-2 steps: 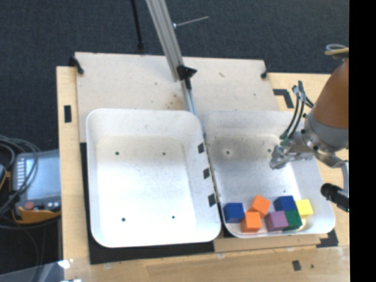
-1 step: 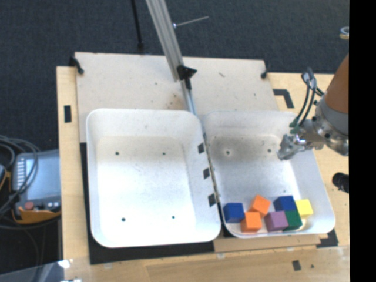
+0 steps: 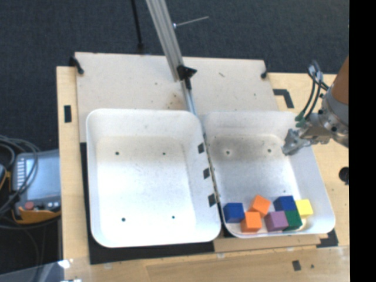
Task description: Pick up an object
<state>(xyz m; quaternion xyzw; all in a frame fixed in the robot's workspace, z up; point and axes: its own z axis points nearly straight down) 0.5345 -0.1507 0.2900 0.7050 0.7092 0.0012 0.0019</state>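
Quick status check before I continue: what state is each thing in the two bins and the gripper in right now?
Gripper: over the right bin's far right side, nothing visibly held.
Right bin: holds all the blocks, clustered at its near edge.
Blue blocks: resting, untouched.
Orange blocks: resting.
Purple block: resting.
Green block: resting.
Yellow block: resting.
Left bin: flat on the bench.

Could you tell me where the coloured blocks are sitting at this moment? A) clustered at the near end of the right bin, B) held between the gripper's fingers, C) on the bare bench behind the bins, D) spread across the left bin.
A, since the blocks, such as the yellow block and a blue block, lie bunched against the near wall of the right bin, apart from the gripper at that bin's right rim.
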